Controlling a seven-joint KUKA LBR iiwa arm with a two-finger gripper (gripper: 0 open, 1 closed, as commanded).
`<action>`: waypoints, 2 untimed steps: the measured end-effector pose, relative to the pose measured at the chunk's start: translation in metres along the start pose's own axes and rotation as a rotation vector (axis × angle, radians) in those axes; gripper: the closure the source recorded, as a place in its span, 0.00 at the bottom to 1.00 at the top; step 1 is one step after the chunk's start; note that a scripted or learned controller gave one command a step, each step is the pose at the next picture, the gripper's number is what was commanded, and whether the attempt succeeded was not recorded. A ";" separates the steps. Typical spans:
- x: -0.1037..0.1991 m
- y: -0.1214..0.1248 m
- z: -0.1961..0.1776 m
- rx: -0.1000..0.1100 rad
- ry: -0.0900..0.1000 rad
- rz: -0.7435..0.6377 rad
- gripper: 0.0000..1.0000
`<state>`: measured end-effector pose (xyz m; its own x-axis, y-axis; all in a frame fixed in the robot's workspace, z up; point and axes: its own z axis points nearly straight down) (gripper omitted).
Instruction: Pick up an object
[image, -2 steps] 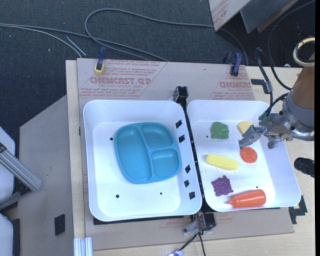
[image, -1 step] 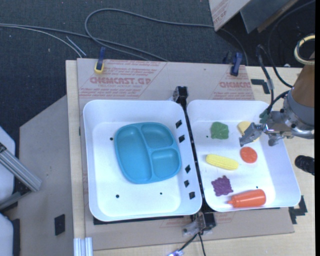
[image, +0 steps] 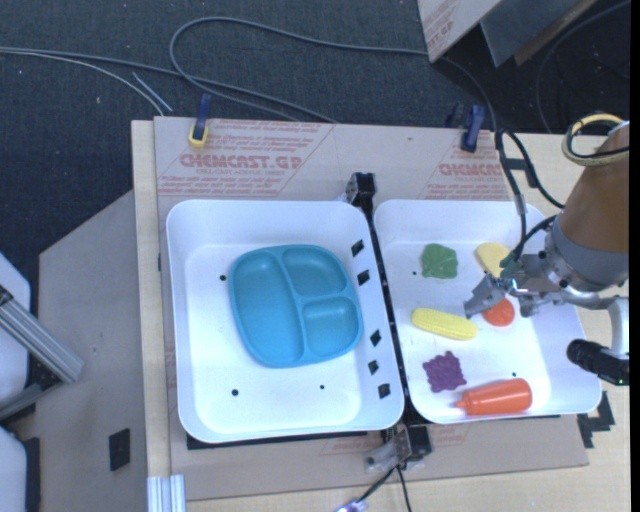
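1. Two white bins sit side by side on a cardboard-covered bench.
2. Right bin: gripper over a small red-orange object, too round for a clear axis; finger state unclear.
3. Nearby: corn lying left-right, carrot, green piece, purple piece.
4. Left bin holds a blue divided plate.

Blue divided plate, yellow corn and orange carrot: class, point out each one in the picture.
blue divided plate (image: 268, 305): camera view, left bin, on the bare floor of its large compartment.
yellow corn (image: 443, 323): camera view, right bin, mid-body.
orange carrot (image: 497, 397): camera view, right bin's near edge, mid-body.
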<state>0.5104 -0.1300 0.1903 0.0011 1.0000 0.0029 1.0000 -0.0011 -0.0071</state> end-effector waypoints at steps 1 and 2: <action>0.009 -0.003 0.048 0.000 0.001 -0.001 0.00; 0.010 -0.004 0.101 0.001 0.000 -0.001 0.00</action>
<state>0.5053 -0.1195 0.0892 0.0003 1.0000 0.0033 1.0000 -0.0003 -0.0078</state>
